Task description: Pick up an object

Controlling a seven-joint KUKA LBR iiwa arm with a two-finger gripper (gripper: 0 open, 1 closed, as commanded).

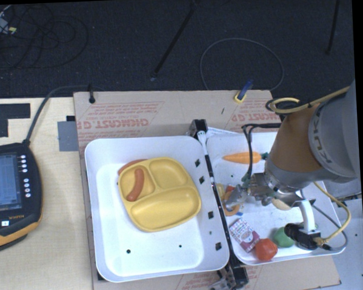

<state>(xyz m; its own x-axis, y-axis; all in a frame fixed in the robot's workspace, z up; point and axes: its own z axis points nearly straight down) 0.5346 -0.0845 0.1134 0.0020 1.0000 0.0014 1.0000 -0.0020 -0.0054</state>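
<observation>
My gripper [234,197] is low in the right bin [260,256], near its left wall, with the grey arm [303,147] above it. A small orange-brown item [227,192] lies right at the gripper's tip; whether it is held I cannot tell. An orange carrot [243,158] lies at the back of this bin. A red-and-white packet [242,233], a red tomato [266,249] and a green piece [284,238] rest near the front.
The left bin [108,248] holds a yellow divided plate [163,197] with a sausage [135,185] in one compartment. A black clamp strip [209,188] runs between the bins. A teach pendant [11,193] lies at the far left. Cables trail at the right.
</observation>
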